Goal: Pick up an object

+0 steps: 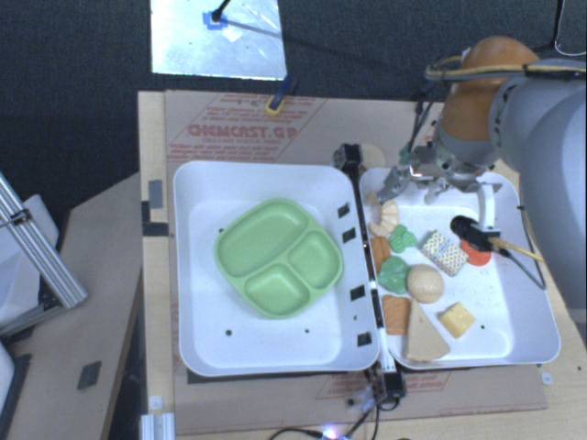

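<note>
My gripper (pixel 415 181) hangs over the far end of the right bin (pixel 523 337), below the orange wrist band (pixel 477 90). Nothing shows in its grasp. Just below it, along the bin's left side, lie a pale bread-like piece (pixel 389 216) and a green leafy toy (pixel 402 239). Nearer the front are a second green toy (pixel 393 273), a checkered block (pixel 443 252), a beige ball (pixel 425 283), a yellow cube (pixel 457 319), a tan wedge (pixel 424 339) and an orange piece (pixel 396 312). A red-orange toy (pixel 474 246) lies to the right of the gripper.
The left bin (pixel 197 337) holds a green divided plate (pixel 277 257). A black-clipped divider (pixel 359 246) runs between the two bins. The grey arm (pixel 550 136) covers the right bin's far right corner. A silver sheet (pixel 215 26) lies beyond the bench.
</note>
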`<state>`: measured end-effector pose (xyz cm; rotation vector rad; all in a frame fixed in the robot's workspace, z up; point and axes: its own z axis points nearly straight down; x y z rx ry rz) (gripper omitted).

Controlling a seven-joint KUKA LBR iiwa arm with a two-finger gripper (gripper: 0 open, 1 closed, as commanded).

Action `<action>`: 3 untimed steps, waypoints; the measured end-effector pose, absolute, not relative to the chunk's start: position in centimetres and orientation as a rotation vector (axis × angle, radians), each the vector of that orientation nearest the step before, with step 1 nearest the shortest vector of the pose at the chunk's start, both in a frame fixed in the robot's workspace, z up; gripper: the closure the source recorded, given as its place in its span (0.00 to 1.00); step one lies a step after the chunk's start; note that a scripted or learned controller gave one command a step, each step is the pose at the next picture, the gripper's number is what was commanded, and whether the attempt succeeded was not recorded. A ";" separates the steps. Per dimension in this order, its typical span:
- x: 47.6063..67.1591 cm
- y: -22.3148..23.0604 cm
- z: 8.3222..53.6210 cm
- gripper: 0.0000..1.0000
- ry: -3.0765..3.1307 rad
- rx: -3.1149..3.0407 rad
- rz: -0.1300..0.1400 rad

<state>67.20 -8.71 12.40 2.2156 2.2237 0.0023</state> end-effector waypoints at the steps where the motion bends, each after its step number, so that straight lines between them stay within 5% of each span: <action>1: 67.4 -8.7 8.6 0.00 2.225 2.215 0.005; 2: 67.4 -8.6 9.7 1.00 2.225 2.213 0.006; 3: 68.4 -8.8 15.7 1.00 2.223 2.213 0.007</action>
